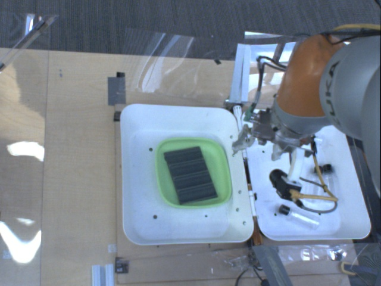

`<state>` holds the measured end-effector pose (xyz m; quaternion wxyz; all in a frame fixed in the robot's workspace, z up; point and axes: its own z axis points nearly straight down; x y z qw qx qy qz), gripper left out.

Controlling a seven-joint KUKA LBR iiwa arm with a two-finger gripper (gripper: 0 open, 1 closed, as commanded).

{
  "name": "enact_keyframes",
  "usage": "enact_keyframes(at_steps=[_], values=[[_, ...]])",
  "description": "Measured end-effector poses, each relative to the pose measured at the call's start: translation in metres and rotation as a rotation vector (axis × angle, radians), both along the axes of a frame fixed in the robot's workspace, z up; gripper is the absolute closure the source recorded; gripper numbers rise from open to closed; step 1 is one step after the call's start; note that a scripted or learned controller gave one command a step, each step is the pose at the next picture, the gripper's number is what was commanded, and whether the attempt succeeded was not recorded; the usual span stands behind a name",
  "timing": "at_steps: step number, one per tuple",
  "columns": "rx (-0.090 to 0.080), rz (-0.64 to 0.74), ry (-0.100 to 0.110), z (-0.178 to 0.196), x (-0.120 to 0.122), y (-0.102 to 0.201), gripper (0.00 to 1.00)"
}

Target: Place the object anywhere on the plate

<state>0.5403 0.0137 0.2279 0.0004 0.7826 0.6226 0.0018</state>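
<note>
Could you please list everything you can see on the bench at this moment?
bench: one, pale wood, beneath both bins
left bin: one, white, on the bench
right bin: one, white, beside the left bin
plate: one, green, in the left bin
block: one, dark grey, ribbed, lying on the plate
small tube: one, pale with a black tip, front of the right bin; too small to identify
arm: one, grey with orange band, above the right bin
gripper: one, over the right bin

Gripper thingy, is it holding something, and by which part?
Nothing seen in the gripper; the grey block lies on the green plate, apart from it.
</note>
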Motion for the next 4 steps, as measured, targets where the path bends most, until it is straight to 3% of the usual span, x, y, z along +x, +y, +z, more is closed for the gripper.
enact_keyframes(at_steps=[1,2,3,4], values=[[-0.001,-0.024,0.0,-0.006,0.0,-0.026,0.0],[0.0,-0.053,-0.003,0.027,-0.016,0.045,0.0],[-0.001,-0.127,-0.002,0.041,-0.036,0.012,0.0],[0.001,-0.154,-0.001,0.03,-0.052,0.055,0.0]])
